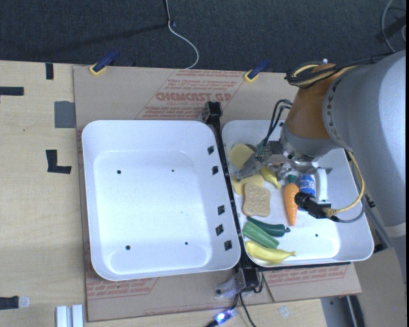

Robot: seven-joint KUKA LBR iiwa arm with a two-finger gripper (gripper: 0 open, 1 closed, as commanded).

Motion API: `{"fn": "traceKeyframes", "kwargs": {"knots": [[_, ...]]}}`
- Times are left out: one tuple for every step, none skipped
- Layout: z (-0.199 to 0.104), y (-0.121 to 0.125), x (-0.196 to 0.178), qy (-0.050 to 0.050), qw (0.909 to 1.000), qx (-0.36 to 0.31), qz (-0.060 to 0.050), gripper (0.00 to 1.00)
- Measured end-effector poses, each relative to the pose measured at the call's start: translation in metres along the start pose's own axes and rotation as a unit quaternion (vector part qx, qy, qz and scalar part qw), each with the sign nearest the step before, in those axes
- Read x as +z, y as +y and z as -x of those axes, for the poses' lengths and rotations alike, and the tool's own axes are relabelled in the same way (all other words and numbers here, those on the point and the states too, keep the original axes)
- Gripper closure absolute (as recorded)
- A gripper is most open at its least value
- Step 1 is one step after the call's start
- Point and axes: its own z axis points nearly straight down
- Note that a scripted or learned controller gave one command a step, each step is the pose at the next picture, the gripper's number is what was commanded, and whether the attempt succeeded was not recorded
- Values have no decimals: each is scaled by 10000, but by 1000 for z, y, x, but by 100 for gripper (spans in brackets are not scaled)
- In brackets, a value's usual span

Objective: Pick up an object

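Your grey arm with the orange band (312, 111) reaches in from the right and hangs low over the right-hand shallow white bin (341, 247), and that makes sense: every candidate for the pick sits in there. The two-finger gripper (259, 163) is down among the toys near the bin's inner wall, its metal fingers pointing toward the divider. You can't tell from this slanted view how far the jaws stand apart, nor whether anything sits between them, so don't count on a hold.

Look at the pile. A pale yellow rounded toy piece (240, 155) lies just beside the gripper, and a small yellow curved piece (270, 177) sits under the wrist. Below them rests a tan bread-slice toy (257, 199), flat and matte. An orange toy carrot (290, 205) lies lengthwise beside it, smooth and tapered. A dark green pepper-shaped toy (262, 231) and a glossy yellow banana (269, 253) crowd the near edge, almost touching.

Everything looks like hard moulded plastic, slick and curved, so I judge a pinch could slip.

The left-hand white bin (150, 196) sits alongside on the brown cardboard sheet (184, 94).
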Motion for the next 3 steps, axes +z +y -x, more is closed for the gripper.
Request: {"fn": "traceKeyframes", "kwargs": {"knots": [[-4, 57, 0, -4, 10000, -18, 37, 0], [-11, -38, 0, 4, 10000, 1, -8, 0], [-7, 8, 0, -3, 10000, -11, 31, 0]]}}
